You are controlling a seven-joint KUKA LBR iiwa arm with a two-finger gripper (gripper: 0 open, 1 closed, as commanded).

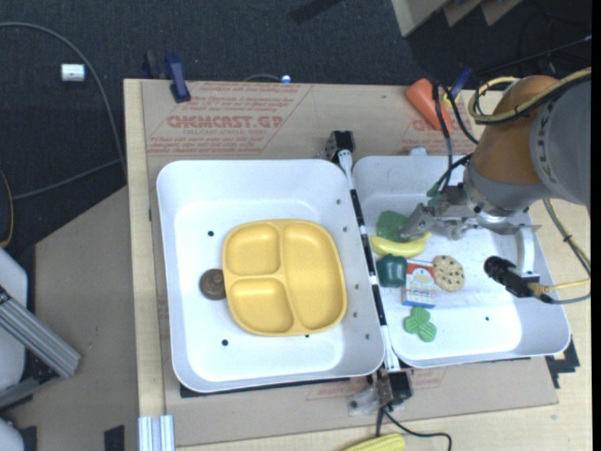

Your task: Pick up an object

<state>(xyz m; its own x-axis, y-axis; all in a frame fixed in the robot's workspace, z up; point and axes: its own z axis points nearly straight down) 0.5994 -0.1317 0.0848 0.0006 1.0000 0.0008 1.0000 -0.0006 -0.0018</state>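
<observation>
Gripper (420, 220) right over banana (399, 245), lying crosswise just below-left; can't tell if open or closed.

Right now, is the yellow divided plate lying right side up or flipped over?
Right side up. The yellow divided plate lies flat in the left bin, its three hollow compartments facing upward.

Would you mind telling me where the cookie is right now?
The cookie lies in the right bin, near its middle, just right of the small card and below the banana.
</observation>
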